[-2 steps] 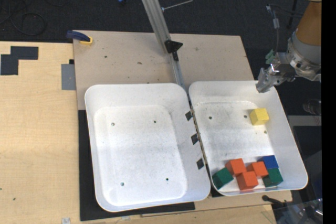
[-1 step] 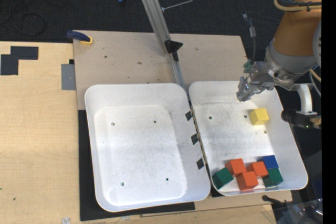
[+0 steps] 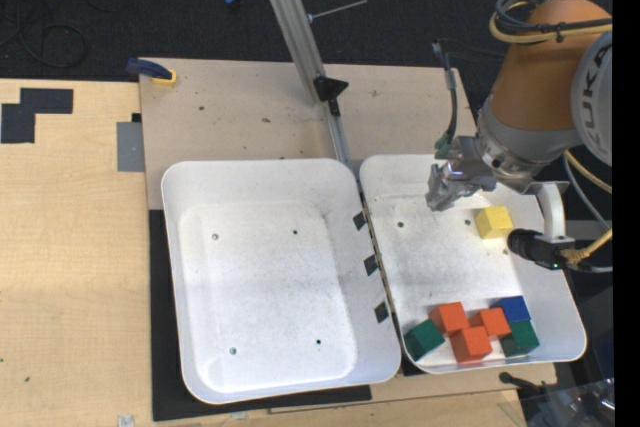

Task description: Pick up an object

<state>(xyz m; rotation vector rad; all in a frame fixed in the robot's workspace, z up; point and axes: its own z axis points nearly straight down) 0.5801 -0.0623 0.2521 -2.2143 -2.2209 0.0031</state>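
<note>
So the arm [image 3: 545, 85] comes in from the right and the gripper [image 3: 445, 187] hangs over the right bin [image 3: 420, 245], up near its far edge. Can't tell how the claw stands; it's just a grey blur from up here, and nothing shows between its tips.

The yellow block [image 3: 493, 221] sits on its own near the bin's right edge, just beside the gripper but not touching it.

Everything else is bunched in the near right corner of that bin: a green block [image 3: 424, 339] on the left, three orange blocks [image 3: 470, 327] packed together in the middle, a blue block [image 3: 515, 308] and a darker green one [image 3: 520, 341] on the right.

The left bin [image 3: 200, 205] sits right alongside, rims almost touching.
</note>
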